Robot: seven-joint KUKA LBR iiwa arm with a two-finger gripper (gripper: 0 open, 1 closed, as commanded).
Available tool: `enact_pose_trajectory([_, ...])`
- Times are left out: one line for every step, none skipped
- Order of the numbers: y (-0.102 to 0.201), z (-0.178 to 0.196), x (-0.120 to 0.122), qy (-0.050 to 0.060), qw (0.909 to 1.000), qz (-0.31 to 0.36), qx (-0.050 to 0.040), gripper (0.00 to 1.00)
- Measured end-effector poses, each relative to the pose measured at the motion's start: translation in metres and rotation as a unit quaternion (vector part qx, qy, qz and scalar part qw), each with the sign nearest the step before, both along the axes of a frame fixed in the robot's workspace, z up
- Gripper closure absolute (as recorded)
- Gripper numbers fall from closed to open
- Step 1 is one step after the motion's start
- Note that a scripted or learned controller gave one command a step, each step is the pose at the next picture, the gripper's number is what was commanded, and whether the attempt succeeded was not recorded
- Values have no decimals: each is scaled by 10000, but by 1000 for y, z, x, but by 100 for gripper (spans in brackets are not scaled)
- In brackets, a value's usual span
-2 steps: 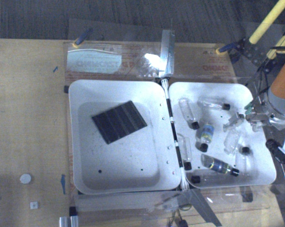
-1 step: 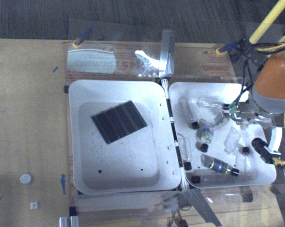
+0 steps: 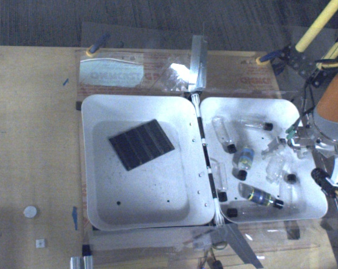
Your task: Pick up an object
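The right bin (image 3: 309, 206) holds several small clear bottles with black caps. One bottle (image 3: 223, 132) lies near the bin's left side, and a blue-labelled one (image 3: 245, 159) lies in the middle. A darker bottle (image 3: 260, 196) with a yellow and blue label lies near the front. A clear bottle (image 3: 276, 167) lies close to the right wall. My gripper (image 3: 292, 140) hangs over the right bin's right side, just above and right of that clear bottle. The grey arm with its orange band (image 3: 331, 101) comes in from the right edge. I see nothing held.
The left bin (image 3: 96, 195) holds a dark ribbed rectangular pad (image 3: 141, 144). A metal divider clamp (image 3: 198, 66) and clear plastic bags (image 3: 111, 72) lie behind the bins. A yellow rod (image 3: 321, 17) and cables stand at the back right.
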State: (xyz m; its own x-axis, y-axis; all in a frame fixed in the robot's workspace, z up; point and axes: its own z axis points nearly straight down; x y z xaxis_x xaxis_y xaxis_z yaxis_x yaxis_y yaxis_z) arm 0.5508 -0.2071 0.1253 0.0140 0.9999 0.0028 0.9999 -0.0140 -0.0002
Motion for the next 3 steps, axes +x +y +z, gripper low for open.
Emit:
enact_pose_trajectory([-2, 77, 25, -12, 9993, 378, -23, 0])
enact_pose_trajectory([16, 44, 40, 1, 9952, 981, -11, 0])
enact_pose_trajectory([11, 61, 59, -27, 9952, 974, -31, 0])
